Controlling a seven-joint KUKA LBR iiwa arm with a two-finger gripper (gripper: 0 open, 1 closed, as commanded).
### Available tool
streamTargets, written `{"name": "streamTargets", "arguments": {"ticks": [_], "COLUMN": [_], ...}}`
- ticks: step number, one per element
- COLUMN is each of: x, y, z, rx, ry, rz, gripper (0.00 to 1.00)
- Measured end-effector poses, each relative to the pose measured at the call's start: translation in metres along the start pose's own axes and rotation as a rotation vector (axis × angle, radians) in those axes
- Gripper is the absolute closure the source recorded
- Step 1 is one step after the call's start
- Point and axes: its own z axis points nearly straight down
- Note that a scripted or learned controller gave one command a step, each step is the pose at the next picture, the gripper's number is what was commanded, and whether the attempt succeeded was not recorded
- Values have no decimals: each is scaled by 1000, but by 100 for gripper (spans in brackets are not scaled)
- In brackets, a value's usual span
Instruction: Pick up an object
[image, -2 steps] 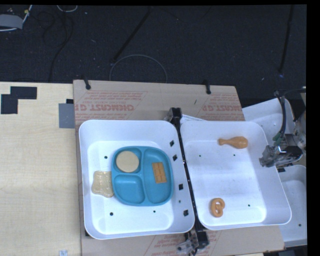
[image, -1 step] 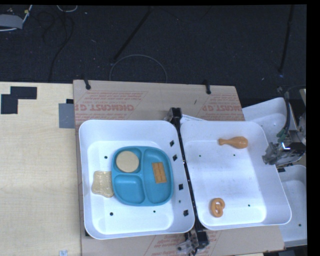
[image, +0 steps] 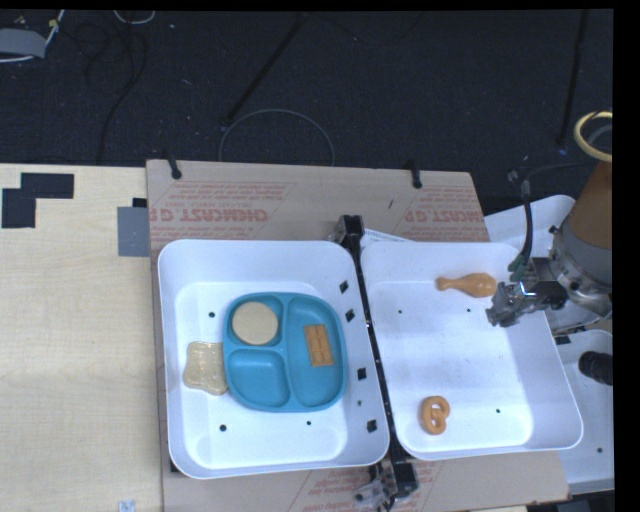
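We see the gripper (image: 507, 303) at the right side of the right bin (image: 470, 440), low over its floor, and we cannot tell how it is set (it is small and dark against the white). Just to its left, and a little farther back, lies a drumstick (image: 468, 285), its thin end pointing away from the gripper; the two look close but apart. Well in front of the drumstick, near the bin's front wall, lies a pretzel (image: 434, 414). Left of that bin, in the left bin (image: 195, 270), sits a blue tray (image: 270, 385) holding a round cracker (image: 254, 322) and a brown bar (image: 319, 345), with a pale slice of bread (image: 205, 367) touching its left edge.
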Motion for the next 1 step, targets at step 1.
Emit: {"name": "streamTargets", "arguments": {"ticks": [1], "x": [51], "y": [5], "z": [14], "rx": [0], "ry": [0], "rz": [0], "gripper": [100]}}
